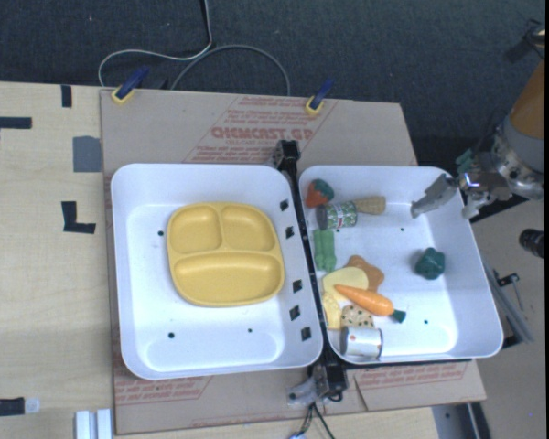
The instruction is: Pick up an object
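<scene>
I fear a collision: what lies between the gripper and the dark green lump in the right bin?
Bare white bin floor separates the gripper from the dark green lump, per the camera view.

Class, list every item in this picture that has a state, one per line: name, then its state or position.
Gripper: over the right bin's upper right edge, holding nothing.
Yellow divided plate: flat in the left bin, compartments bare.
Carrot: lying on its side atop other toy food.
Silver can: on its side near the right bin's front edge.
Green bottle: lying on its side.
Dark green lump: alone, apart from the pile.
</scene>
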Robot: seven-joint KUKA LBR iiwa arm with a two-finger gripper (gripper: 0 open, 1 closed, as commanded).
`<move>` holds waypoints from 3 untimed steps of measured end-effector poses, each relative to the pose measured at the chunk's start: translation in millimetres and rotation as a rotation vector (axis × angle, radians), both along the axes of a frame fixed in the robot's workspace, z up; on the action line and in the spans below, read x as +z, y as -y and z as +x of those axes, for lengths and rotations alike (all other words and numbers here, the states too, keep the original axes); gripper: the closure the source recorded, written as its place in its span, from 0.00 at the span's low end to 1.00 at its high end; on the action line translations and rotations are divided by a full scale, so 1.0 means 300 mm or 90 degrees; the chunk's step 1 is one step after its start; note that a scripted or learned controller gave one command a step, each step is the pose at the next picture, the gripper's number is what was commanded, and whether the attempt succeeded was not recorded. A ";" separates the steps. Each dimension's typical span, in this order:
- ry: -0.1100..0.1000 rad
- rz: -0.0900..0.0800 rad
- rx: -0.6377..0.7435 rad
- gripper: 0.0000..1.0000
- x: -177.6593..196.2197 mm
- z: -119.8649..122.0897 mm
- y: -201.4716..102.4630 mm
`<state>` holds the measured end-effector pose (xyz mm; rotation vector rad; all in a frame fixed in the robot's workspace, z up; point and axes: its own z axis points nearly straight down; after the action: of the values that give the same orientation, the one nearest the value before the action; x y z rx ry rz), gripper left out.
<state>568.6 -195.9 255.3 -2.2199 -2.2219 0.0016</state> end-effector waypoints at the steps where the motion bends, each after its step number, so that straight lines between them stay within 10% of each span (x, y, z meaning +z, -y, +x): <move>1: -0.007 0.004 0.003 0.00 -0.344 -0.087 -0.216; 2: 0.004 -0.001 -0.001 0.00 -0.569 -0.129 -0.275; 3: 0.009 -0.003 -0.002 1.00 -0.514 -0.117 -0.265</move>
<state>533.4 -116.4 101.2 -2.2327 -2.2286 -0.0096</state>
